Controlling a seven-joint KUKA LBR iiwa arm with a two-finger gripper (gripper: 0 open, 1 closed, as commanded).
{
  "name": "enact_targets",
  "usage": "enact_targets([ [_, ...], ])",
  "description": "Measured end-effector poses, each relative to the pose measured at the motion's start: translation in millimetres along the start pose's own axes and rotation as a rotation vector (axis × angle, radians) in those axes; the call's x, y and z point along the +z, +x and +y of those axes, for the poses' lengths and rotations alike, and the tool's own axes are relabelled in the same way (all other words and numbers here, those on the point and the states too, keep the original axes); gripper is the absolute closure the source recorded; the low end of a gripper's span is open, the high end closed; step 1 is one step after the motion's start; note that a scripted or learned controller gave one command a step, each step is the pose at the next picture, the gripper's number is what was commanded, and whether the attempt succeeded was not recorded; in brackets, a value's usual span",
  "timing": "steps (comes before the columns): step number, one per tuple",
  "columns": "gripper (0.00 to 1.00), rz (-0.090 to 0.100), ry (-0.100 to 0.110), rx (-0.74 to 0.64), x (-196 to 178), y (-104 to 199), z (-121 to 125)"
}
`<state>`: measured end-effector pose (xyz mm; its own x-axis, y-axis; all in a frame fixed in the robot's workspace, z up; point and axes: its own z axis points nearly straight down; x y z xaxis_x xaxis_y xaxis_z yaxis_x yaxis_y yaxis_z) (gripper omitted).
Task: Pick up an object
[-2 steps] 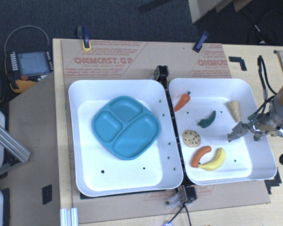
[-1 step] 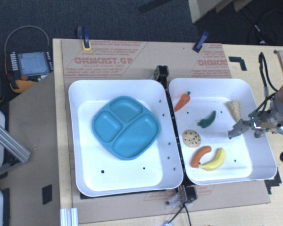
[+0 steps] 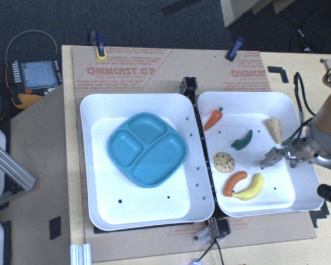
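The right bin (image 3: 284, 200) holds an orange carrot (image 3: 212, 119), a dark green pepper (image 3: 243, 140), a beige cone-shaped piece (image 3: 274, 129), a round cookie (image 3: 224, 162), a red-orange sausage (image 3: 234, 182) and a yellow banana (image 3: 251, 187). My gripper (image 3: 269, 158) reaches in from the right and hovers low over the bin's right half. It is right of the cookie and just above the banana, below the beige piece. I see nothing between its fingers.
The left bin (image 3: 99, 203) carries a blue divided plate (image 3: 148, 148). The arm's wrist and cables (image 3: 306, 126) stand over the right bin's right edge. A pendant with a screen (image 3: 36, 73) lies off the bench at the left.
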<state>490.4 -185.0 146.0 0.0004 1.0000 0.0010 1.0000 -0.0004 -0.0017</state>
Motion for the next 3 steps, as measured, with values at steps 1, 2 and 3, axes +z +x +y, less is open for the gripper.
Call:
enact_targets([
  [1,0.0,0.002,0.004,0.0,48,8,4],
  [2,0.0,0.001,0.002,0.0,62,8,4],
  [3,1.0,-0.001,-0.001,0.0,52,8,4],
])
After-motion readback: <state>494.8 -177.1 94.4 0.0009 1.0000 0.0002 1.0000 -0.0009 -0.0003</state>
